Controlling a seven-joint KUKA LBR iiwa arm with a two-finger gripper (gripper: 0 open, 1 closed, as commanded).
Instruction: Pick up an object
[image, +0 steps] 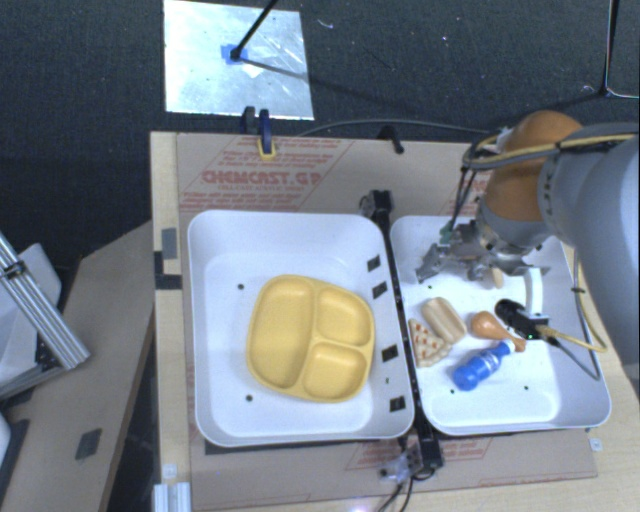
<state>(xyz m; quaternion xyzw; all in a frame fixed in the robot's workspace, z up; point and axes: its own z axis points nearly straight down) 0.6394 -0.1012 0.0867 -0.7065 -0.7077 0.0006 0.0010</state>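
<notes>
A grey metal gripper (458, 258) hangs over the far part of the right shallow white plastic bin (565, 395), carried by the arm's grey wrist with its rounded orange band. It sits apart from the toys, on their far side. From this slanted view one cannot tell whether the gripper is open or closed, and nothing is seen held in it.

The things to pick lie in a loose cluster in the middle of that bin. A tan, smooth, oblong hot-dog bun toy (443, 320) lies just beside a flat, speckled red-and-cream pizza-slice toy (428, 343), which is close to the bin's left wall. Right of the bun is a glossy orange-brown drumstick toy (487, 325). Nearer the camera lies a small blue plastic bottle (478, 367) on its side, slanted, just below the drumstick. Bare white floor shows along the bin's near edge and toward its near right corner.

The left shallow white plastic bin (205, 300) holds 1 matte yellow plastic plate with 3 compartments (310, 338) and rounded corners, lying flat near the middle with a bare margin on every side. The 2 bins meet along a dark strip. Both rest on a brown sheet with red print (260, 172) that covers the bench (120, 300).
</notes>
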